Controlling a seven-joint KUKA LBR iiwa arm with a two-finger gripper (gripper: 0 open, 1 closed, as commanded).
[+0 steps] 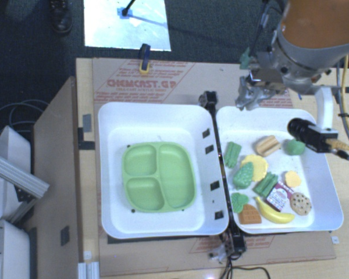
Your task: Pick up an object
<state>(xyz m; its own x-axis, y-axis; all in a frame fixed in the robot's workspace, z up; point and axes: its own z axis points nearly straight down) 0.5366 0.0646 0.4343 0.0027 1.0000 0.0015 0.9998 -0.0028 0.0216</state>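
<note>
Though partly cut off above, arm (320,22) over right bin (331,214), jaws' state unclear.

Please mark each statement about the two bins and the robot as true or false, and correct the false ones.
1. The green divided tray lies in the left bin. True.
2. The banana lies at the far edge of the right bin. False: it lies near the front edge, beside the cookie.
3. The end effector is above the far edge of the right bin. True.
4. The toy foods are spread over both bins. False: they are all in the right bin.
5. The green divided tray has three compartments. True.
</note>
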